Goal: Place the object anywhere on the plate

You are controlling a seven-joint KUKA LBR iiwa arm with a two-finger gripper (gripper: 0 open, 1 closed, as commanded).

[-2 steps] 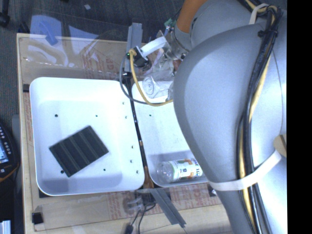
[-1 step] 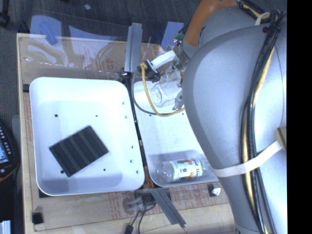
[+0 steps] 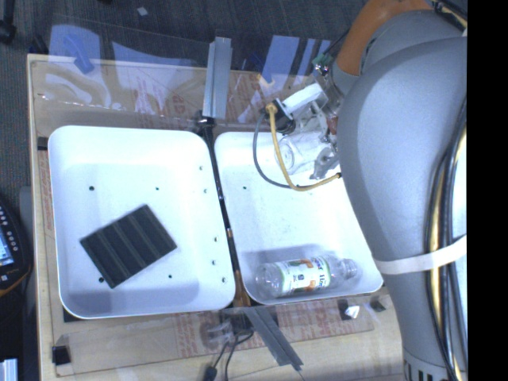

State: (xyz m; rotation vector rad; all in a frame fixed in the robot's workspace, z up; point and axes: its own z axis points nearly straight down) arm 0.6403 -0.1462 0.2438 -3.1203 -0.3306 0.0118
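We see two white bins side by side on the bench. In the left bin (image 3: 71,165) lies a dark, flat plate (image 3: 128,245) with ridges on it, turned at a slant, near the front of that bin. In the right bin (image 3: 246,205) a clear plastic bottle (image 3: 305,277) lies on its side, right against the front wall. It has a label with some orange on it. The bottle and the plate are well apart, each in its own bin. The big grey arm (image 3: 405,157) comes in from the right and covers much of the right bin. Its gripper (image 3: 311,155) hangs over the back part of the right bin, with a yellow cable (image 3: 278,161) looping beside it. We cannot tell how its jaws stand. The gripper is far from the bottle.
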